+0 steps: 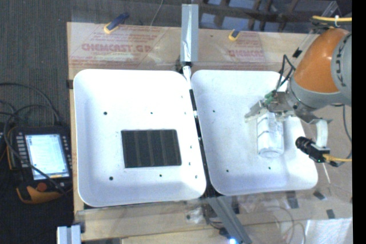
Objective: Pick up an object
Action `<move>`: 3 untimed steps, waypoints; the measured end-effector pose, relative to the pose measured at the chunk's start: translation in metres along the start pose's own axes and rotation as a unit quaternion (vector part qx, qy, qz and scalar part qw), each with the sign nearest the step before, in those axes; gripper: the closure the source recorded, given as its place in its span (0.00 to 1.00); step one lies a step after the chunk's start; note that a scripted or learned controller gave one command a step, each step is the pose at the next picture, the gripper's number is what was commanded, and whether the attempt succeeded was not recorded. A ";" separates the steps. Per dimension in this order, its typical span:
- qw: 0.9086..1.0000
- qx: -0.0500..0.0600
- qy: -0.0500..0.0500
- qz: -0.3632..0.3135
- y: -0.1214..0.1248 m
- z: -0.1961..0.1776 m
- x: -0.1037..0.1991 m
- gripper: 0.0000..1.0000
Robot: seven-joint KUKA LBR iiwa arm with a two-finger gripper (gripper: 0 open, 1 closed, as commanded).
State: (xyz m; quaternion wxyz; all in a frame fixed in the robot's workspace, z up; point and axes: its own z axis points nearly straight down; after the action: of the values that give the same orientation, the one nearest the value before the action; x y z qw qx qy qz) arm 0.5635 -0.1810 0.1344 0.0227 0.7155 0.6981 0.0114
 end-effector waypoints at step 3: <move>0.994 -0.016 -0.007 -0.105 0.034 0.009 -0.015 0.00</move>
State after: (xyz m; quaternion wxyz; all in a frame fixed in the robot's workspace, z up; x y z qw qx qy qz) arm 0.5975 -0.1974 0.1273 0.0404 0.6376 0.7691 0.0150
